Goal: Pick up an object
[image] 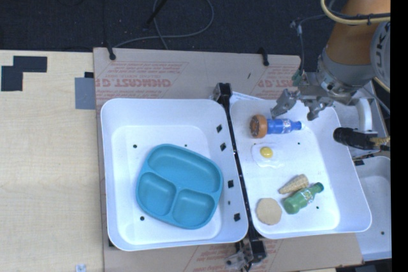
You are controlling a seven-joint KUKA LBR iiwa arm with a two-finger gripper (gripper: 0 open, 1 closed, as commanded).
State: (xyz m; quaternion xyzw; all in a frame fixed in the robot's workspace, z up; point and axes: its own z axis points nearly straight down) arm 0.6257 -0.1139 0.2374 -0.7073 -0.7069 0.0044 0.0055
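My gripper (298,109) hangs over the far edge of the right bin (347,200), its two fingers spread apart and nothing between them. Just below it lies a blue bottle (282,127) on its side, with a brown round toy (257,126) touching its left end. A fried egg toy (266,153) rests nearer the bin's middle. Toward the front lie a corn cob (292,185), a green bottle (302,197) and a tan round cookie (268,211).
The left bin (121,137) holds a blue divided plate (178,185). A black divider (233,162) runs between the two bins. Cardboard (159,76) lies under and behind them, and cables trail across the dark floor at the back.
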